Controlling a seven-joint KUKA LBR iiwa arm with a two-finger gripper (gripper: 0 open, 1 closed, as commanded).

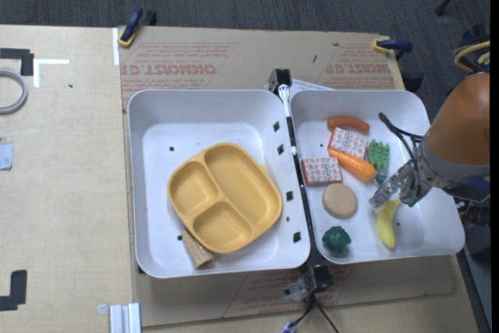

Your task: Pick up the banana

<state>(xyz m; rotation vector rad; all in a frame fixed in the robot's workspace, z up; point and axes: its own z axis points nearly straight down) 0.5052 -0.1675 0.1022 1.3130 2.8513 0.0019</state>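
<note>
Gripper (396, 191) hovers just above banana (386, 225) in right bin (437, 242)

Yellow divided plate (224, 197) in left bin (148, 168), carrot (352, 164), sausage (348, 123), broccoli (337, 239) in right bin (437, 242)

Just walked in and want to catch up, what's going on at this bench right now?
A robot arm reaches in over the right bin, with its pincer just above the top end of the banana. The banana lies on the bin floor, not lifted. Nearby lie a carrot, a sausage and a round cookie. A yellow divided plate sits in the left bin.
</note>
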